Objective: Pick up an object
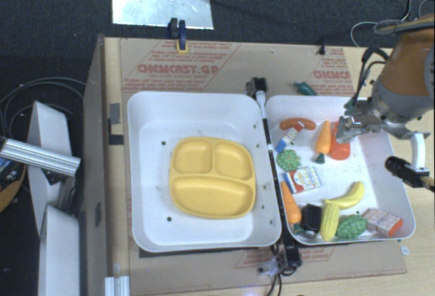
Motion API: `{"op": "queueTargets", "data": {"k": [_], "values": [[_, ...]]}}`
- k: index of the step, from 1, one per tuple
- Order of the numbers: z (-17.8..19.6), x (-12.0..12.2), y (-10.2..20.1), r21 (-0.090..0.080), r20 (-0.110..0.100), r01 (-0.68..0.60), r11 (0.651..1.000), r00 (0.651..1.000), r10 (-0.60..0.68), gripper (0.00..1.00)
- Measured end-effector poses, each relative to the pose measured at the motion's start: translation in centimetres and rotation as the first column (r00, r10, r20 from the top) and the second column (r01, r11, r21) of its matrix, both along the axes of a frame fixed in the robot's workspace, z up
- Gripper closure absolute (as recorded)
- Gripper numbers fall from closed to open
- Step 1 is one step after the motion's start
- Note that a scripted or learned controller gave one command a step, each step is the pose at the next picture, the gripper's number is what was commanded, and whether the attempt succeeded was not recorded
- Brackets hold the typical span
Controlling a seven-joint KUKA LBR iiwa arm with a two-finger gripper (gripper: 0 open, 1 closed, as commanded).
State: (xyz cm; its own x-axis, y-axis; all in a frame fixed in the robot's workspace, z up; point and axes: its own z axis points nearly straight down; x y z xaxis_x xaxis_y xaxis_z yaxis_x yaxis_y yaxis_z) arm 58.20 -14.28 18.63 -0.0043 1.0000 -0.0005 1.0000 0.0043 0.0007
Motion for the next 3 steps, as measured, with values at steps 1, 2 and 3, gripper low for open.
{"op": "queueTargets", "data": {"k": [1,2,3], "values": [[-7.3,3.5,-0.7,-0.003,0.009,0.002,1.000,1.000,-0.002,1.00],[-10.2,-0.8,-4.4,-0.001,0.000,0.003,1.000,1.000,-0.003,1.00],[-9.1,-0.7,-4.4,-0.001,0.003,0.000,1.000,1.000,0.000,1.00]]}}
